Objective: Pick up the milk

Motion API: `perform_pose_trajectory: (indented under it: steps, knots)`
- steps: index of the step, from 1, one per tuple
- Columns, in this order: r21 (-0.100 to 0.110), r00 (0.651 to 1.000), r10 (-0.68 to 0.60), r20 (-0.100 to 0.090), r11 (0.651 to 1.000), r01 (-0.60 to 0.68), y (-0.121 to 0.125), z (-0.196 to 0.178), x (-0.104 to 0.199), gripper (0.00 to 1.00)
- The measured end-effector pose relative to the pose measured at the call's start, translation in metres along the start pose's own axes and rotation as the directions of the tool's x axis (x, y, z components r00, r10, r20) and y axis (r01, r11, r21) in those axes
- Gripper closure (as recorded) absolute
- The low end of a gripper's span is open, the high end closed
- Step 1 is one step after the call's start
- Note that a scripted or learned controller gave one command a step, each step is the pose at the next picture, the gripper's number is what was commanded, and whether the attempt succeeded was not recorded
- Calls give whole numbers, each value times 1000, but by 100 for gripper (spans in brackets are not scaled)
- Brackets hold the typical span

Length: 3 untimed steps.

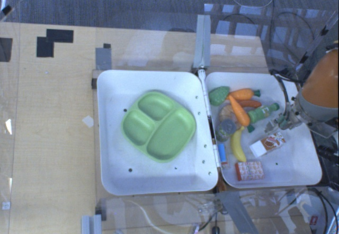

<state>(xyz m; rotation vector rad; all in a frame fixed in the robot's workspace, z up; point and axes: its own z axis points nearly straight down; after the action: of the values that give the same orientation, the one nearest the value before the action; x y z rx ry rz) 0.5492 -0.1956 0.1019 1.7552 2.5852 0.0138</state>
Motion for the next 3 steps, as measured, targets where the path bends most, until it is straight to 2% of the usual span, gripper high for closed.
perform_pose_trajectory:
  steps: [1,2,3]
  knots:
    - [0,1000,0,0,1000,0,0,0,0,0]
    - [2,994,105,3,994,-105,-20,11,37,0]
    - [-5,995,102,3,995,-102,-16,-1,37,100]
